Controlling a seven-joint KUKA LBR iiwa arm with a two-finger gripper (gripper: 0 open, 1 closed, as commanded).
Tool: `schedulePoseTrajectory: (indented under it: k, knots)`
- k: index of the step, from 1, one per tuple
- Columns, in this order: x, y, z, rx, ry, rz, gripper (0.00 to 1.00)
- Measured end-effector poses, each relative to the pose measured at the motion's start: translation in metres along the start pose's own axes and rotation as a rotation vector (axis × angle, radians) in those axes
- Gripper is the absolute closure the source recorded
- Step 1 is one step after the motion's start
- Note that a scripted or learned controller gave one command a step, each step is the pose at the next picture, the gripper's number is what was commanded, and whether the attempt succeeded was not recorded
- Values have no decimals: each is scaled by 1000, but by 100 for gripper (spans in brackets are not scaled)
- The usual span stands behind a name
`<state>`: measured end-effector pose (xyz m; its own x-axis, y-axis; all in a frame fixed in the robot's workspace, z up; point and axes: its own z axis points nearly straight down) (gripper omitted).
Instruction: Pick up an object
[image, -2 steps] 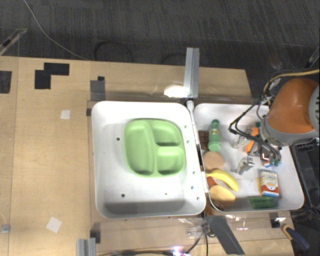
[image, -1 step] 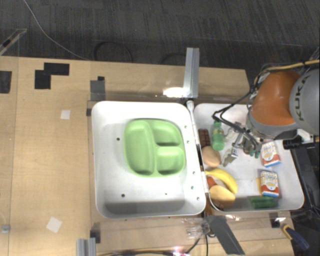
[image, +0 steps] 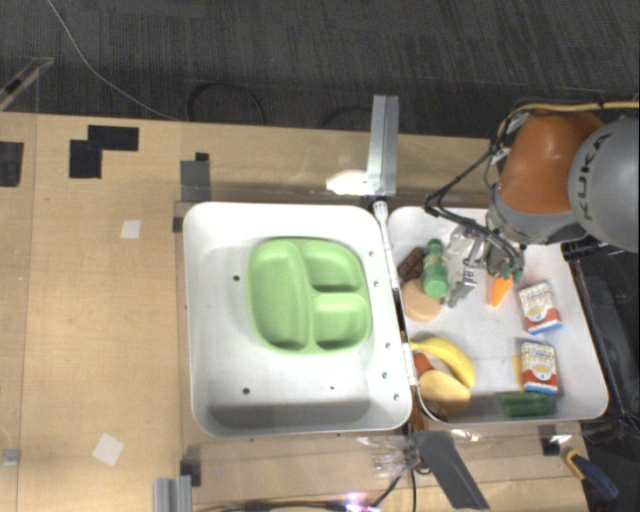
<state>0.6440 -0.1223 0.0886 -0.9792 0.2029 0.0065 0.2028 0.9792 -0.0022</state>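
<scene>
Camera view blurs the gripper (image: 470, 272) above the right bin (image: 590, 400), beside a green bottle (image: 434, 276); jaw spread and grasp cannot be told.

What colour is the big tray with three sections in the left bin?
The sectioned tray is light green, seen clearly in the camera view, lying in the white left bin.

Matt green plastic tray (image: 305, 293), smooth white plastic bins (image: 205, 300), pale wood bench (image: 90, 300), printed cartons (image: 538, 307)
</scene>
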Motion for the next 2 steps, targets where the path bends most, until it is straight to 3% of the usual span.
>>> schedulePoseTrajectory:
  k: [1,2]
  knots:
    - [42,-55,0,-1,-19,-48,0]
    - [58,23,-1,-7,-21,43,0]
